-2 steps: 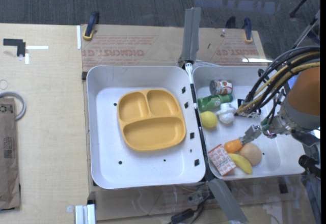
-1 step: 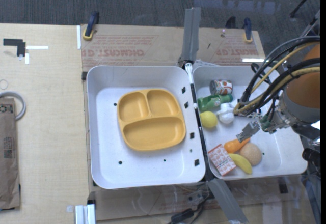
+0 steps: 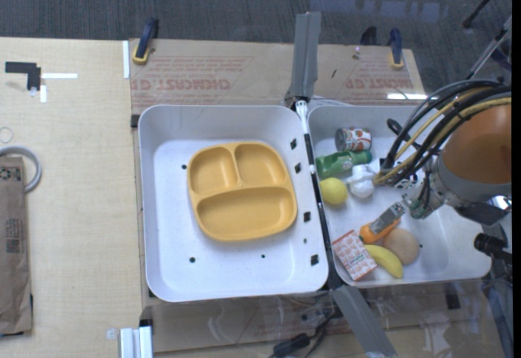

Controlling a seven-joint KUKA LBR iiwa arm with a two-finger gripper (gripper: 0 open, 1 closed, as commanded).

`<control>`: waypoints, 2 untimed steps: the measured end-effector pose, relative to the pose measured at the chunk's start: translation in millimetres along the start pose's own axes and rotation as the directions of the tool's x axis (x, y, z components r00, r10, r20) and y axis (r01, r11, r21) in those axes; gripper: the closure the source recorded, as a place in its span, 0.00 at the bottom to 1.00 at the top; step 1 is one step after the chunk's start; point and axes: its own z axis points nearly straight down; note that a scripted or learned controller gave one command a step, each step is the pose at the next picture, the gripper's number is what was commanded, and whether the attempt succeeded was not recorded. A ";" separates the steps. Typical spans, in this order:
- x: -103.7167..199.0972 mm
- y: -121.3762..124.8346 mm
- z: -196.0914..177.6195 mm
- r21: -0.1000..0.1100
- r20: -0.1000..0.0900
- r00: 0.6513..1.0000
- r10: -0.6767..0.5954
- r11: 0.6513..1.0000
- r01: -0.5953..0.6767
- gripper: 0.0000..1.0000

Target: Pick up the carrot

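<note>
Cannot tell how far the gripper (image 3: 404,207) is parted, nor whether it has hold of anything: too small and too crowded by cables to read. Hangs low inside the right bin (image 3: 456,271), just at the upper right end of the carrot (image 3: 379,229), touching or very nearly so. Probably comes in at that end because it is the freest one. Lower down, finds the carrot hemmed in, with a brown potato (image 3: 402,245) and a banana (image 3: 390,264) just beside it and a red and white carton (image 3: 353,255) at its lower left. Leaves the lemon (image 3: 333,190) and green bottle (image 3: 342,162) apart, farther up. Judging by this, calls for a narrow, careful close.
</note>
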 end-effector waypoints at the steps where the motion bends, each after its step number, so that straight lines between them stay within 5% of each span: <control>1: -31.5 -46.9 5.2 0.015 -0.004 1.000 0.007 1.000 -0.007 0.00; 2: 41.9 -6.2 -114.1 0.014 -0.007 0.989 -0.149 0.989 0.149 0.00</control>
